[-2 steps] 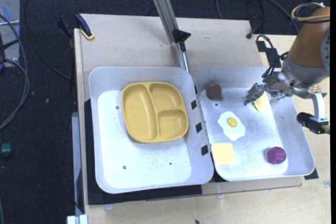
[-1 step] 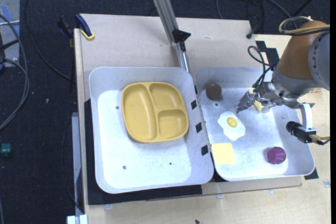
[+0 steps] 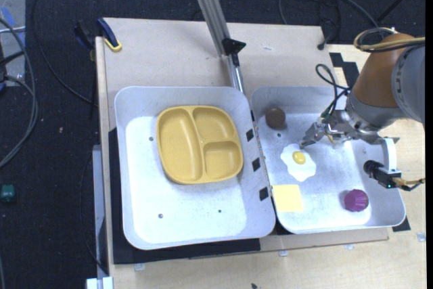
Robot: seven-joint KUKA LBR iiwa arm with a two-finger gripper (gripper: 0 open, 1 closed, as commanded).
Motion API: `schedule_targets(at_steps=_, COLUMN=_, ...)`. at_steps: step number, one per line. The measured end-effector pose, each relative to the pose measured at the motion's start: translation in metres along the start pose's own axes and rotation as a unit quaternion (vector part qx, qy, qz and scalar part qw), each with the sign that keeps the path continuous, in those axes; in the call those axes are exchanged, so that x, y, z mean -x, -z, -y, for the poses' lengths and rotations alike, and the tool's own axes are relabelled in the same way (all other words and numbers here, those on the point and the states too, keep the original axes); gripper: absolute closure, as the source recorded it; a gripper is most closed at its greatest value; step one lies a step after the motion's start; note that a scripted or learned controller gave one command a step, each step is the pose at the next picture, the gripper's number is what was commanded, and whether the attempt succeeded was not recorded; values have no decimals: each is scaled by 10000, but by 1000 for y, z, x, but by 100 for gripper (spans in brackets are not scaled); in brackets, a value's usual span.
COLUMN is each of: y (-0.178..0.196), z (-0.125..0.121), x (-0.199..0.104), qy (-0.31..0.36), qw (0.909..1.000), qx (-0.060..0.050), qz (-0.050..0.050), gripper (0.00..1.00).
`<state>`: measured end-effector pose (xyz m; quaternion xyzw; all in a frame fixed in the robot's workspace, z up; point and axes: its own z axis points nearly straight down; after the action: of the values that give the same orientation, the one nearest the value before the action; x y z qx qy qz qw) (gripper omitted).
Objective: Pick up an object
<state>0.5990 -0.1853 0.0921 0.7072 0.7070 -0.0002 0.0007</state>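
claw [image 3: 318, 135] right of centre, state unclear | just above fried egg [image 3: 298, 162] | brown ball [image 3: 275, 118] upper left

The tool [image 3: 316, 137] hung low over the right bin [image 3: 385, 216], just above the fried egg [image 3: 298, 162]. A brown ball [image 3: 275, 118], a yellow cheese slice [image 3: 288, 197] and a purple object [image 3: 356, 199] lay around it. A yellow divided plate [image 3: 199, 143] sat in the left bin [image 3: 135, 213].
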Motion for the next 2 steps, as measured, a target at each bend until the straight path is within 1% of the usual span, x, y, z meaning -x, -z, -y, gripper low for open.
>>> schedule_targets(at_steps=1, y=12, z=-1, x=0, qy=5, qw=10000, qx=16, qz=6, gripper=100)
schedule_targets(at_steps=2, y=56, z=0, x=-5, qy=14, qw=10000, qx=18, qz=0, gripper=100)
